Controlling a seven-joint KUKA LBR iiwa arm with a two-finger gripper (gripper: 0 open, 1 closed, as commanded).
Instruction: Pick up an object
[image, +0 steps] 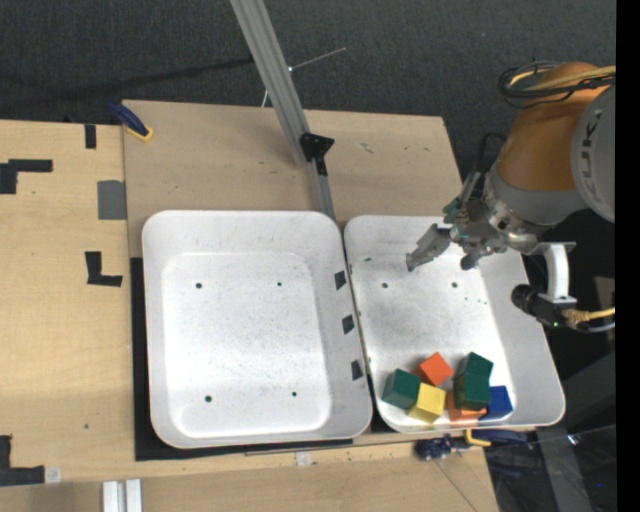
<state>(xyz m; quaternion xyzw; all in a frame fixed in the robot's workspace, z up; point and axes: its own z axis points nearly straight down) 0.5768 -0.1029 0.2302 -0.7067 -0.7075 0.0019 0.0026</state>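
One arm reaching from right, pincer (441, 255) spread above right bin (400, 300), blocks (447, 388) well apart

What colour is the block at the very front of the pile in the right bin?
Yellow, seen clearly in the camera view.

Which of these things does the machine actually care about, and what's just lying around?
For the job:
- gripper, open
- coloured blocks
- right bin holding them

Just lying about:
- left bin
- metal pole
- black tape marks
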